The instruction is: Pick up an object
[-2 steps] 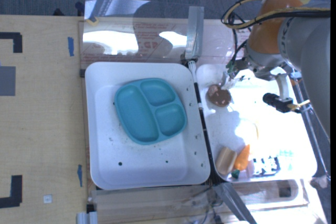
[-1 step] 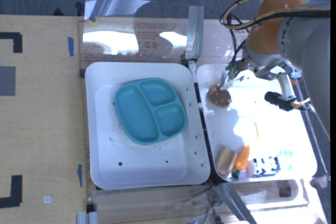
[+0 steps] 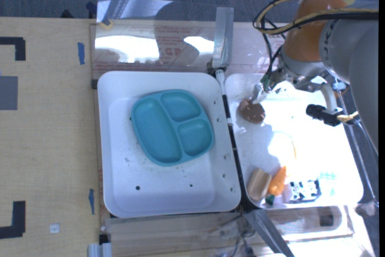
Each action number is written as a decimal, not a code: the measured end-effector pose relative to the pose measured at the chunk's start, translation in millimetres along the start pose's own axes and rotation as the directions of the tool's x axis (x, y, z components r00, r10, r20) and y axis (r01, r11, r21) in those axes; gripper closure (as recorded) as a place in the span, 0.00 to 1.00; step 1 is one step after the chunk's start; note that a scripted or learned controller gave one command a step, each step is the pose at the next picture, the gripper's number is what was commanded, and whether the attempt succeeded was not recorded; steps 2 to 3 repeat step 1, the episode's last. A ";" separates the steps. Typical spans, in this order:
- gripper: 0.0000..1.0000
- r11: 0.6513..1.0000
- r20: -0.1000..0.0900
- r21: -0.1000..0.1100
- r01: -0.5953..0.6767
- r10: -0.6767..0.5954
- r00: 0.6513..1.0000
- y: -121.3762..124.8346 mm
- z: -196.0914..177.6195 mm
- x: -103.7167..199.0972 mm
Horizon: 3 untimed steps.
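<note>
**A:** White plastic, both bins. What sat in the one at the left of the frame?

**B:** The left bin (image 3: 114,147) held a teal divided plate (image 3: 172,126), three compartments, lying flat near the bin's middle and turned at a slant. A few dark specks dotted the floor around it.

**A:** And the right bin (image 3: 355,189)?

**B:** It was washed out by glare, so much of its floor read as plain white. In its upper left part lay a small brown object (image 3: 251,111), roundish, near the divider between the bins. Down at the lower left corner sat a tan block (image 3: 258,183) with an orange piece (image 3: 277,180) touching its right side. Just right of those was a small printed item with dark and teal marks (image 3: 307,189); I could not tell what it was.

**A:** Where was the arm?

**B:** It came in from the upper right of the frame, orange band (image 3: 310,27) above the wrist, cables looping over it. The gripper (image 3: 264,86) was over the upper left part of the right bin, just above and right of the brown object.

**A:** Was it holding that object?

**B:** Nothing showed between the fingers. Whether they stood apart or together I could not tell; the glare and the angle hid them. The brown object looked to be resting on the bin floor, close beside the fingertip area.
</note>
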<state>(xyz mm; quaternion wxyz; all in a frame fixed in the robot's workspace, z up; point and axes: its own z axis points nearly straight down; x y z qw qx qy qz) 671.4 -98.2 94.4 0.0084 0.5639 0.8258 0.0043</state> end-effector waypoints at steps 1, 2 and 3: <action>0.00 1.000 -0.018 0.018 0.004 -0.003 1.000 -3.0 6.4 6.7; 0.00 1.000 -0.018 0.018 0.004 -0.003 1.000 -3.0 6.4 6.7; 0.00 1.000 -0.018 0.018 0.004 -0.003 1.000 -3.0 6.4 6.7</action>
